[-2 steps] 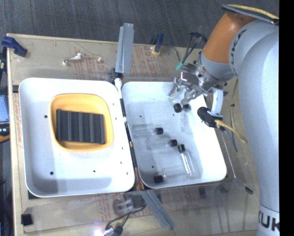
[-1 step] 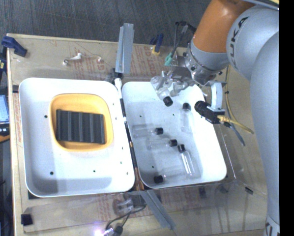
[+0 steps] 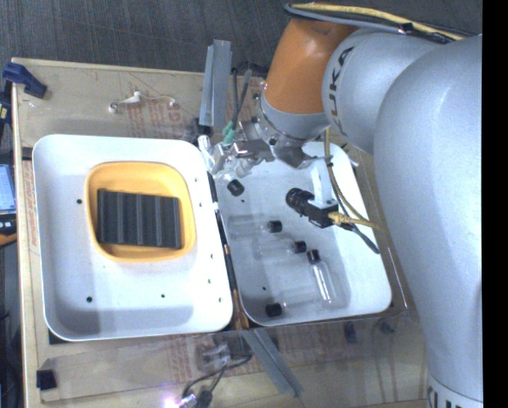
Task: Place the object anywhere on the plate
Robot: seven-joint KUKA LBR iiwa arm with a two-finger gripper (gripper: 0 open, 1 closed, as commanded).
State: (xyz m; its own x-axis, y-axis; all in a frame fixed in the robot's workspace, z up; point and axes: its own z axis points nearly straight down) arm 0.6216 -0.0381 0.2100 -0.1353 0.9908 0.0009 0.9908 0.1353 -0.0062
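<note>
plate waits, object not yet moved

camera view: the left bin [image 3: 59, 296] holds a yellow plate [image 3: 140, 177] with a dark ribbed insert in its middle. nothing else lies on this plate, so i judge that the placing is not done.

the right bin [image 3: 369, 291] holds several small dark pieces [image 3: 274, 226] and a clear tube [image 3: 322, 280], all lying well apart from the plate. which of them is the object of the task, i cannot tell; in any case all of them are in the right bin.

the arm [image 3: 390, 100] reaches in and the gripper [image 3: 230, 161] is at the upper left corner of the right bin, near the wall between the two bins. a small dark piece [image 3: 235, 189] lies just below it. the metal parts there are tangled and small, so i cannot tell how far the gripper is open or if it has hold of anything.

as far as i judge, what is left is the grasp itself, the carrying over the wall, and the release on the plate.
</note>
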